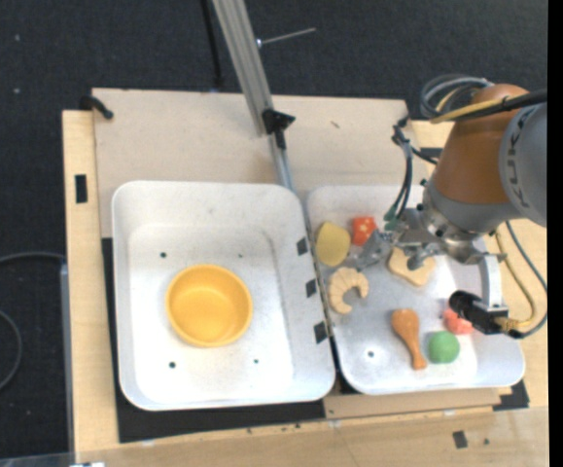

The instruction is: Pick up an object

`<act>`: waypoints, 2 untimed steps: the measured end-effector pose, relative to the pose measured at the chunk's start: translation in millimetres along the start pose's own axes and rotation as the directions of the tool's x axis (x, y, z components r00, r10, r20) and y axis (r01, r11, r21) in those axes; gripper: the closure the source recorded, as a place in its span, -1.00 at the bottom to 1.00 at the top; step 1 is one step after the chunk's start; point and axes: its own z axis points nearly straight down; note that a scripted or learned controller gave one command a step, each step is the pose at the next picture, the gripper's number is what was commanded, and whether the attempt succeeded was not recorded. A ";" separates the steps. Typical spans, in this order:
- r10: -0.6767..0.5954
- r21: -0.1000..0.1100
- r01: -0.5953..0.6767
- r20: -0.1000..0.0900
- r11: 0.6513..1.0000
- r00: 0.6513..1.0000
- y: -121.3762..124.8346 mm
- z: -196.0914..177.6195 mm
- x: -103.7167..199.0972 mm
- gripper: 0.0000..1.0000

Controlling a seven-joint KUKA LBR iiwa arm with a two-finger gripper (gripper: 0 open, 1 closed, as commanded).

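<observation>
Grey arm (485, 178) overhangs right bin (495, 368); end effector (398, 246) grip unclear; dark carpet (67, 37).

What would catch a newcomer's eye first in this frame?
Likely the yellow bowl, alone in the left bin. Next, the arm's orange band at right, above the right bin, where small toy foods cluster: a croissant, a drumstick and a green ball.

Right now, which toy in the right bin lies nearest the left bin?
The pale croissant-shaped piece, by the dividing edge; the yellow piece sits slightly farther in.
</observation>
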 end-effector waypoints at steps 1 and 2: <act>0.000 0.000 0.000 0.001 1.000 1.000 3.9 55.0 -10.7 -1.00; 0.002 -0.015 -0.002 0.003 1.000 1.000 7.5 80.3 -14.1 -1.00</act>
